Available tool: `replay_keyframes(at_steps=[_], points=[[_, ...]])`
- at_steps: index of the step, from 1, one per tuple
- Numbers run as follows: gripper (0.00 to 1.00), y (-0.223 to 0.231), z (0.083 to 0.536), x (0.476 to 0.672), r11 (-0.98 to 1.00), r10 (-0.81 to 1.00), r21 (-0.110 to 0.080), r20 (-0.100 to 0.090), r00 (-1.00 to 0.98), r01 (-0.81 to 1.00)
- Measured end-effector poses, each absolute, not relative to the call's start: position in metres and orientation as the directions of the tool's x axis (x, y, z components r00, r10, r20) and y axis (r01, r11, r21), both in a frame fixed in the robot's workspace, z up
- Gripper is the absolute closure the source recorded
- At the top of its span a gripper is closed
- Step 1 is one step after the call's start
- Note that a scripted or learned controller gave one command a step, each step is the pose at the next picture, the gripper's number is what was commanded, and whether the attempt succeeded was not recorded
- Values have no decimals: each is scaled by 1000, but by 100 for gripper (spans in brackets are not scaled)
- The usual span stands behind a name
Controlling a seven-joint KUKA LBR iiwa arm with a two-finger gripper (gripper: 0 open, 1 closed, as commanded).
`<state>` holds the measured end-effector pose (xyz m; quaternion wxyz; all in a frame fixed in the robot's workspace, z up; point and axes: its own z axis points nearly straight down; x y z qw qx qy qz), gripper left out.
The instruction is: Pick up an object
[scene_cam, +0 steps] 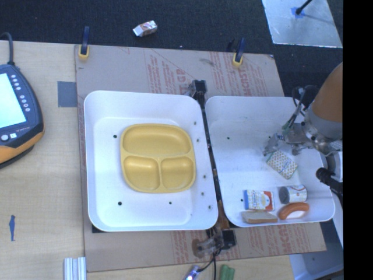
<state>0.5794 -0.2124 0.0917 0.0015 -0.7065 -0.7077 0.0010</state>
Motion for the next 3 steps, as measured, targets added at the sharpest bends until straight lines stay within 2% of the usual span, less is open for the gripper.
replay_keyframes(at_steps=[1, 2, 3], points=[[0, -212, 100, 524, 4, 1000, -3, 0, -4, 1000], [0, -178, 92, 544, 6, 1000, -2, -1, -6, 1000], [0, -203, 92, 657, 4, 1000, -1, 1, -4, 1000]])
